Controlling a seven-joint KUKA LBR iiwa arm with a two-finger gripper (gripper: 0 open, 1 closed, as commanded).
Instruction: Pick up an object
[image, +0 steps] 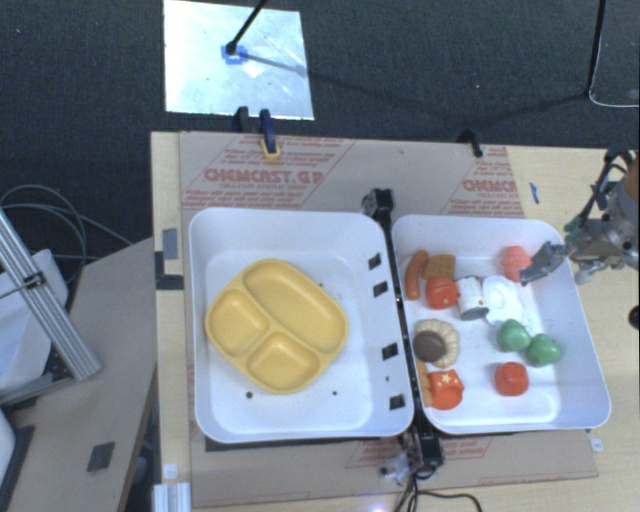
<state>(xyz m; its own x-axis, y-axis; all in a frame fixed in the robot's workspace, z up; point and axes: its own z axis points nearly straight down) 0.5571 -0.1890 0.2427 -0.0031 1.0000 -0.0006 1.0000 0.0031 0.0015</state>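
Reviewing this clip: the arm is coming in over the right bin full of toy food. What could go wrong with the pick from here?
1. Clutter: the white pieces, the red tomato and the green pieces lie packed together, so the claw may nudge neighbours or close on two things.
2. The orange-red piece beside the claw sits near the right bin far wall, which could block a finger.
3. The small rounded toys may well roll or slip out.

1. Red print reading "CHEMCAST GP" runs across the brown paper-faced sheet (300, 165) lying beneath the two white bins, near its far left.
2. The same red lettering repeats at its far right, too slanted and cut off to read fully.
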